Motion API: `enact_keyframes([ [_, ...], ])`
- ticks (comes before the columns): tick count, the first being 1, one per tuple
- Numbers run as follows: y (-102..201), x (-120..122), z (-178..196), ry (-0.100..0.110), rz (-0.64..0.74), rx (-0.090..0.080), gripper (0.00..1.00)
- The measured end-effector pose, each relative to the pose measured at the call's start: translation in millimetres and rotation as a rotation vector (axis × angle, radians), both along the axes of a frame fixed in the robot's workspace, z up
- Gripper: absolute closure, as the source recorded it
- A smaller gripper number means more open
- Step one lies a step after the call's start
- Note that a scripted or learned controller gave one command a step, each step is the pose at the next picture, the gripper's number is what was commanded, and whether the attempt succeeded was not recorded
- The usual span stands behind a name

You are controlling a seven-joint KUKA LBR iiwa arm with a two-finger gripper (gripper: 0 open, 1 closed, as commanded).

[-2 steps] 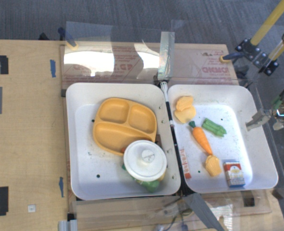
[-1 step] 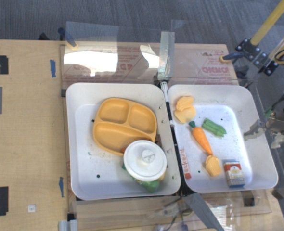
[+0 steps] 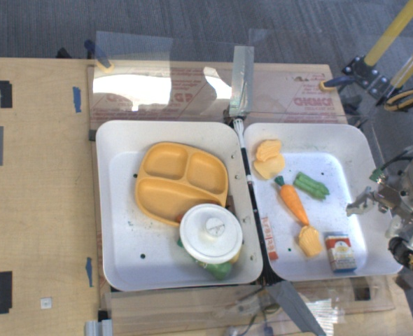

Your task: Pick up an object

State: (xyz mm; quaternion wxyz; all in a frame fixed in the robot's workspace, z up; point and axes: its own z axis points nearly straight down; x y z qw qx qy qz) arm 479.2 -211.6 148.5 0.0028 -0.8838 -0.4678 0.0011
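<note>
The right bin [image 3: 353, 140] holds several toy foods. A pale yellow piece [image 3: 269, 158] lies at its far left. An orange carrot [image 3: 292, 200] runs slantwise through the middle, with a green pod [image 3: 311, 185] just to its right. A small yellow piece [image 3: 309, 241] and a little red-and-white box [image 3: 340, 251] sit near the front edge. My gripper [image 3: 366, 201] hangs at the bin's right rim, right of the green pod and above the box, with nothing seen in it.
The left bin [image 3: 115, 208] carries an orange divided plate [image 3: 182, 180] and a white bowl [image 3: 211, 232] resting on something green. A clear panel stands behind both bins. A yellow-handled clamp [image 3: 374, 65] is at the far right.
</note>
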Motion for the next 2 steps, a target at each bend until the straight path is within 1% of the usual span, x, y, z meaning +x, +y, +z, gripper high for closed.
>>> enact_keyframes([
  [1, 0, 0, 1, -0.001, 0.0, -0.001, 0.0],
  [2, -2, 1, 42, -0.005, -0.228, -0.005, 0.0],
])
